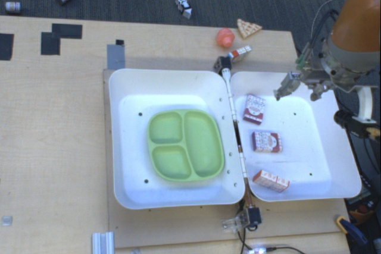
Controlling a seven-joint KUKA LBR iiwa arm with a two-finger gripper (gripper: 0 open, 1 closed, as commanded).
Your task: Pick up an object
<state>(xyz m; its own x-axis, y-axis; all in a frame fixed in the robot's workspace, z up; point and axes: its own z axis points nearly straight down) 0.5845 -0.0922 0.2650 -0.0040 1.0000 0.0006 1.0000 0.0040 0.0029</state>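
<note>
White right bin (333, 181) holds three small red-and-white packets (255, 109) untouched; the gripper (300, 87) hovers open and empty above the bin's far edge, so the pick is not begun.

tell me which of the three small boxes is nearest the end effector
The top box in the right bin, closest to the end effector; the other two lie lower.

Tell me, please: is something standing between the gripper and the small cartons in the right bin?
Nothing visible does. The gripper hangs over the upper part of the right bin, and the three small cartons lie apart on the bin floor toward its left side, with bare floor between.
</note>
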